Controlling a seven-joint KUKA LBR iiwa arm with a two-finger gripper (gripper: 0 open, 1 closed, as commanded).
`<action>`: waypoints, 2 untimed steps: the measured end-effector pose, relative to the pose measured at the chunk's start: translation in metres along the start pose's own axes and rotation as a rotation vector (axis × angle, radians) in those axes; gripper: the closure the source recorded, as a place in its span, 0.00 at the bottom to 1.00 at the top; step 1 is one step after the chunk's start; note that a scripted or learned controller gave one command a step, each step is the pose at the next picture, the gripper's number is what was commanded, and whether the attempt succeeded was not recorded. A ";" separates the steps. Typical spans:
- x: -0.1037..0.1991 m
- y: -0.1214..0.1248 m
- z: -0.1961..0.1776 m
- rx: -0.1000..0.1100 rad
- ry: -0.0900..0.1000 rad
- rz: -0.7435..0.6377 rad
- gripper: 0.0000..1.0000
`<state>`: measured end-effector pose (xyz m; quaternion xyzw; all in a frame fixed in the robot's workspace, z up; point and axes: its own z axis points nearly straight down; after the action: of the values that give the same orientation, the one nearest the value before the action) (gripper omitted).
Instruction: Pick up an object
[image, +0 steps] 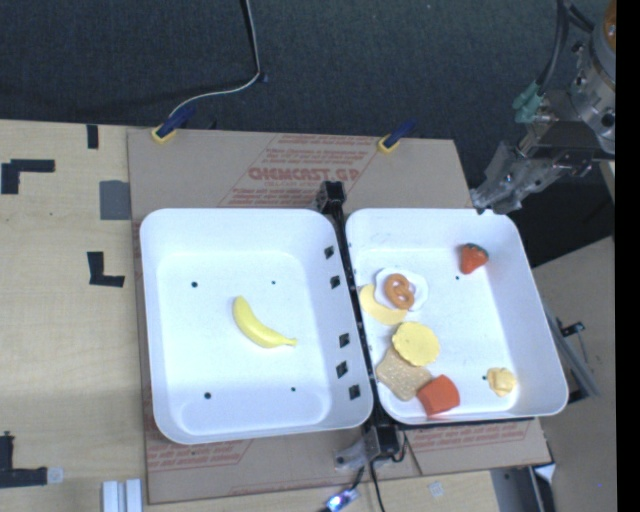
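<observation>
Near edge, right bin (535, 320): red block (439, 395) beside a tan bread slice (402, 376), small yellow piece (501, 380) toward the right corner. Farther in: yellow round chip (415, 343), pale yellow disc (380, 305), pretzel on white plate (400, 290) against the divider. Strawberry (473, 257) alone near the far right wall. Left bin (165, 330): one banana (262, 324), mid-floor, well apart from the walls. Farthest: tool (492, 198) off the right bin's far corner, above the counter (60, 260), nothing between its fingers; spread or pressed together, cannot tell.
</observation>
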<state>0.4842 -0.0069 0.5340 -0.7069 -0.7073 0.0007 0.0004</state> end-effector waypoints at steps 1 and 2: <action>0.000 0.000 0.000 0.000 0.000 0.000 0.00; 0.000 0.001 -0.010 0.001 -0.001 0.000 1.00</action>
<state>0.4850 -0.0070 0.5438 -0.7069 -0.7073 0.0013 0.0003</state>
